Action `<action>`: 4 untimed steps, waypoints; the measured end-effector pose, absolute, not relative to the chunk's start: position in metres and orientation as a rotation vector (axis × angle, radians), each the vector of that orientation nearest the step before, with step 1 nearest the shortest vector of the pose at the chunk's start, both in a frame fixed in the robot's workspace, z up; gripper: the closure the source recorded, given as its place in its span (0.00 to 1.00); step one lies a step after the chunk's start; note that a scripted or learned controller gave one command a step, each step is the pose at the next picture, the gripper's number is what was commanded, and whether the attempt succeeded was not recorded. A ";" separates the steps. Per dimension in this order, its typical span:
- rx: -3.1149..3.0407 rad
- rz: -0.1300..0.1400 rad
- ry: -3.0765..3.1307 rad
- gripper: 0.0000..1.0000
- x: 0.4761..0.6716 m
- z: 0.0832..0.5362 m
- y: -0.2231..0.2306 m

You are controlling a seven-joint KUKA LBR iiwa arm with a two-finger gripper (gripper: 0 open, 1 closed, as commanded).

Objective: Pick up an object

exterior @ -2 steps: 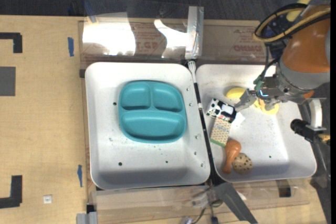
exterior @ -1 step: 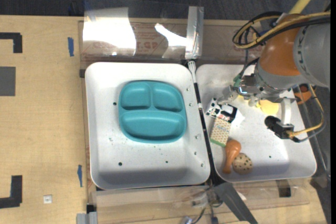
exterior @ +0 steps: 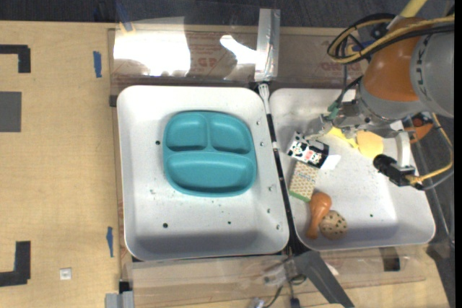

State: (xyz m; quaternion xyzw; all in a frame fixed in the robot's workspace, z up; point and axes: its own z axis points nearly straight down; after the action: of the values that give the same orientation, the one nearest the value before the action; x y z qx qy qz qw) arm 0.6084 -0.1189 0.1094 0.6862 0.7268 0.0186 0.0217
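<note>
Two shallow white plastic bins side by side on a wooden bench (exterior: 50, 177). Left bin (exterior: 137, 213): glossy, rounded corners, holds a teal divided plate (exterior: 210, 153), smooth, three compartments, sitting flat near the middle. Right bin (exterior: 404, 216) holds small clutter: a black-and-white patterned card-like piece (exterior: 307, 152) by the dividing wall, a flat tan mesh-textured rectangle (exterior: 304, 184) just below it, an orange pear-shaped thing (exterior: 317, 211) touching a round speckled beige piece (exterior: 333, 225) near the front wall, and a yellow rounded object (exterior: 370, 143) partly under the arm. Arm (exterior: 426, 76) comes in from the right, orange band above the wrist, wrist tipped down over the right bin's back half. Gripper (exterior: 338, 128) sits low near the yellow object and the patterned piece; cannot tell its finger state, and nothing visibly held. Cables (exterior: 357, 36) loop over the arm. A clear plastic sheet (exterior: 191, 47) stands behind the left bin.
</note>
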 end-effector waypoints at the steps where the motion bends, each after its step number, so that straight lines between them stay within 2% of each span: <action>1: 2.073 0.005 2.354 0.00 0.600 0.087 -0.132; 2: 2.312 0.006 2.119 0.00 0.601 0.087 -0.134; 3: 2.001 0.004 2.415 0.00 0.557 0.087 -0.139; 4: 2.153 0.005 2.283 0.00 0.626 0.087 -0.121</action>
State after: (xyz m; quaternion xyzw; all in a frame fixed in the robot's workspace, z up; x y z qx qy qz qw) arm 0.6257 -0.1206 0.0867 0.6862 0.7274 0.0017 0.0018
